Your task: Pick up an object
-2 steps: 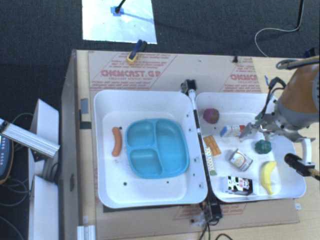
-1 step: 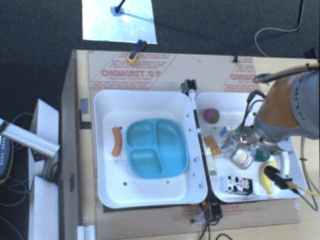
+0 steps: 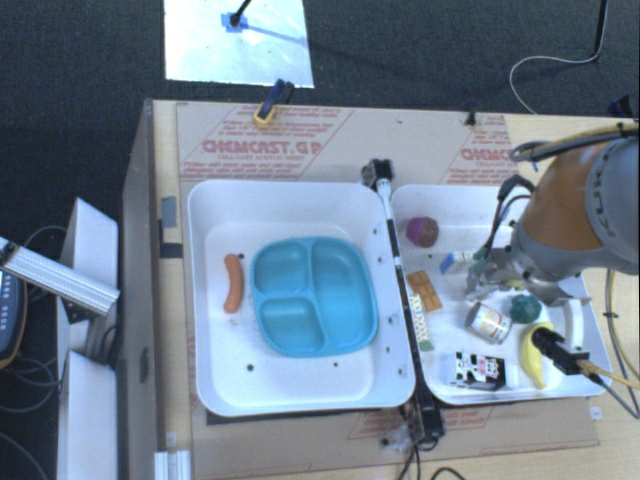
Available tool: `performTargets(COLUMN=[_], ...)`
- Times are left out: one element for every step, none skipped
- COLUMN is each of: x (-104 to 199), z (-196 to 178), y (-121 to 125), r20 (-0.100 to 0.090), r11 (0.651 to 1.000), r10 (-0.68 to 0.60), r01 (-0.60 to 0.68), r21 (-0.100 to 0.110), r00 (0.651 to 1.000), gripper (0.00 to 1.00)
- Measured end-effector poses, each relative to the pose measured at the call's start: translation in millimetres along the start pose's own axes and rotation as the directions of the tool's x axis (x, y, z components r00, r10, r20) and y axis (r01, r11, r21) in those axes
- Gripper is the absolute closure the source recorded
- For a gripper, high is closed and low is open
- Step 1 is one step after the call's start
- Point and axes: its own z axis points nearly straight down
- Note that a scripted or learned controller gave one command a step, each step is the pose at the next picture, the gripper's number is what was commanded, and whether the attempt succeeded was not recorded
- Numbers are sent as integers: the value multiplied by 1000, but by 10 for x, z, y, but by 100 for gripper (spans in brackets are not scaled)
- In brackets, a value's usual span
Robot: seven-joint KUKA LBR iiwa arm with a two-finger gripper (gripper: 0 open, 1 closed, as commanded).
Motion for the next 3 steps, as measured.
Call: performTargets(x=[0, 238, 148], z=[1, 131, 125], y=[0, -367, 349], r20=[0, 0, 1], r11=[1000, 1000, 1000], r10=[0, 3, 0], r01=[0, -3, 0], r21=[0, 2, 0], r00=[1000, 1000, 1000], gripper=[0, 0, 0])
